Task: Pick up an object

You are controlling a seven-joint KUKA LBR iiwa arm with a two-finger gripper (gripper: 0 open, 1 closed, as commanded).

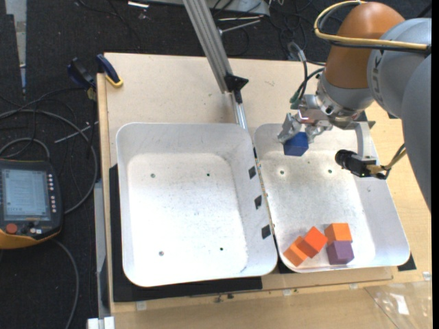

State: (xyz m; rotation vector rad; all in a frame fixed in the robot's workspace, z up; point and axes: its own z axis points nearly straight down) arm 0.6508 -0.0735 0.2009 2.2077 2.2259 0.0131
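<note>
1. The blue block hung pinched between the fingers of the tool, above the far edge of the right bin; the grip looked shallow.
2. Best judged: lift straight and slowly; avoid swinging.
3. The orange blocks and purple block lay well apart, near that bin's front; the left bin offered no obstacle.

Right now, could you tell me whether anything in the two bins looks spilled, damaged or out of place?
Nothing stands out. The tool holds a blue block above the right bin; orange and purple blocks sit clustered at its near edge.
</note>
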